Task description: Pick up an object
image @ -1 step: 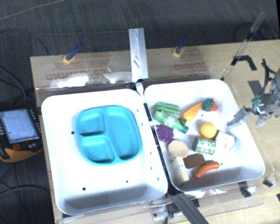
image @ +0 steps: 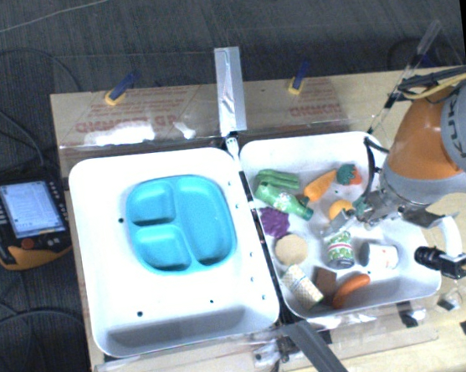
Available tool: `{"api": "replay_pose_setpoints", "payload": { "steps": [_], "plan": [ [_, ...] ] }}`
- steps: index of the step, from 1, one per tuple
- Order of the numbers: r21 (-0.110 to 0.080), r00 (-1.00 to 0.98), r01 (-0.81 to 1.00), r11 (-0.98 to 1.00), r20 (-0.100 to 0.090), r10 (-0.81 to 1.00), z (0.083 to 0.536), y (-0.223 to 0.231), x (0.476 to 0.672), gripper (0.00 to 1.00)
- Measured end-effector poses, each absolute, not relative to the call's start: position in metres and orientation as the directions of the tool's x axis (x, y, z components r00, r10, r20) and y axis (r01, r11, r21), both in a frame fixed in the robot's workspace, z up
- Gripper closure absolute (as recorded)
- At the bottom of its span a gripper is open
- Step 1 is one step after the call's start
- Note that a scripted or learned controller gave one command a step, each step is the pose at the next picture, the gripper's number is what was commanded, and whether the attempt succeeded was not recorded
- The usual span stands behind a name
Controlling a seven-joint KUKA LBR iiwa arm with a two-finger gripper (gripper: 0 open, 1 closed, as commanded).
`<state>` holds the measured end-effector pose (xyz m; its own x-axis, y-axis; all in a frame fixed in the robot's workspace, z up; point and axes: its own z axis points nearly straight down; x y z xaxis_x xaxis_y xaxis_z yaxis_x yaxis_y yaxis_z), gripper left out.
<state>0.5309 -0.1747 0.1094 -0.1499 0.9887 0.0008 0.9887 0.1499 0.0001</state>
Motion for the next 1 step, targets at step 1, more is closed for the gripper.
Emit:
{"api": "replay_pose_setpoints", "payload": {
  "steps": [1],
  "plan": [
    [0.008,-0.271,0.963,0.271,-0.004,0.963,0.0895,-0.1909,0.6051,0.00]
  ]
}}
